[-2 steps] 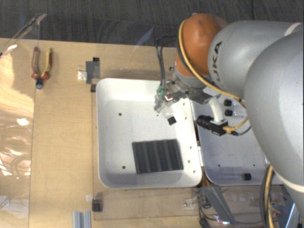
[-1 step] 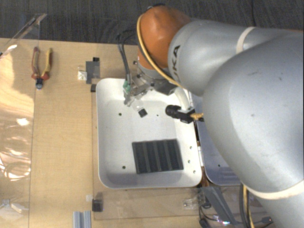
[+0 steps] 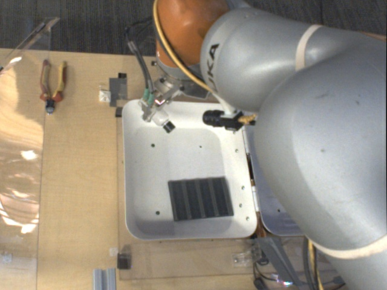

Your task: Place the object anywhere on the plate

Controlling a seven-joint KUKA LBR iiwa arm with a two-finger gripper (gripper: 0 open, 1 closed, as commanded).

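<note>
Grey arm [image 3: 290,101] in from the right, looming over the upper right corner of the bin [image 3: 136,180], the left one of the two white bins. Orange band [image 3: 187,17] just beyond the bin's upper rim.

Gripper [image 3: 152,109] down at the bin's upper left corner as seen in the view, just inside the rim, pointing at the bin's floor. Open or closed — cannot tell, too small and cluttered at the tip.

Small black object [image 3: 169,126] low in the bin, right beside the gripper's tip, near that same upper left corner. Held or merely lying on the floor — cannot tell.

Dark ridged plate [image 3: 200,199] flat on the bin's floor, toward the lower rim and a little right of the bin's middle, well apart from both object and gripper.

Pliers [image 3: 52,83] with red and yellow handles on the bench [image 3: 78,192], well left of the bin, about level with its upper rim. Black block [image 3: 119,88] just outside the bin's upper left corner. Small block [image 3: 124,260] just below the bin's lower left corner. Second bin [image 3: 275,222] just beside the bin's right rim, mostly under the arm.
</note>
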